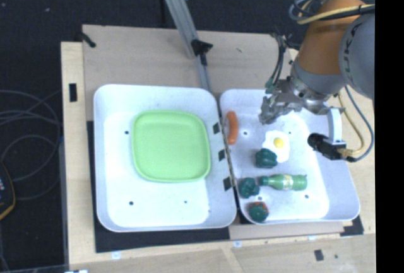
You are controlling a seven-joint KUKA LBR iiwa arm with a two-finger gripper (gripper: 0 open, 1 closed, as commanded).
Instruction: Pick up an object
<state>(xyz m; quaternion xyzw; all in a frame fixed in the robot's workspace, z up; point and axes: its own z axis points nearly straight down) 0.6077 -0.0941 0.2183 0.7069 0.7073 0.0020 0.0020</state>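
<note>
While my gripper (270, 115) hangs above the fried egg (277, 145), jaws' state indiscernible, I should centre before descending, avoiding the green pepper (266, 157)

The arm (328, 38) is cut off at the right edge and hides part of the right bin (341, 202).

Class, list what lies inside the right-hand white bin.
The right bin holds an orange sausage, a fried egg, a green bottle and three small green pieces, one touching the egg. The claw and arm cover the bin's far corner.
</note>
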